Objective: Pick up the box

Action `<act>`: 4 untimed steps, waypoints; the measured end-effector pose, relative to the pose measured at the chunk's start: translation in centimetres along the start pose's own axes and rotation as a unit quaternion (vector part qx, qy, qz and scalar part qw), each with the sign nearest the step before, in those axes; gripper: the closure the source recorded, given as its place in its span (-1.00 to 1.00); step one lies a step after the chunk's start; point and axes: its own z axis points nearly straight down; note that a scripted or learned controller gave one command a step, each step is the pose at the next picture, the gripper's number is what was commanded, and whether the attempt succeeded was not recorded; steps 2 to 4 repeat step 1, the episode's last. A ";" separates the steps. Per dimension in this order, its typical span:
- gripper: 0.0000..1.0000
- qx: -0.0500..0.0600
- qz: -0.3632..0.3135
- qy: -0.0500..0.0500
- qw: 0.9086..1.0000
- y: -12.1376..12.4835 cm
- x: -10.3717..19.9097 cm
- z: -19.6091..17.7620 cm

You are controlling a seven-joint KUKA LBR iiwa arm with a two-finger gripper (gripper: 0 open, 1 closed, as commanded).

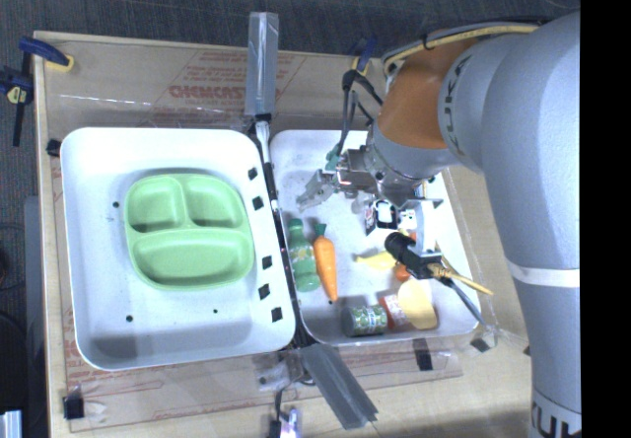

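A small white box with red and dark print [383,216] lies in the right bin [296,155], partly hidden under my wrist. My gripper [321,186] hangs low over the back left part of that bin, a little left of the box and above the carrot. Nothing shows between its jaws, and the slant of the view hides their state.
An orange carrot [325,266] and a green bottle [301,254] lie along the right bin's left wall. A can [368,319], a red-and-white packet [394,308] and a yellow block [419,306] sit at its front. A green divided plate [187,229] lies in the left bin.
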 end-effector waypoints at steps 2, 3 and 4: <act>-1.00 0.000 -0.088 0.000 0.996 -5.0 3.4 -1.4; -1.00 0.000 -0.088 0.000 0.996 -5.0 3.4 -1.4; -1.00 0.000 -0.088 0.000 0.996 -5.0 3.4 -1.4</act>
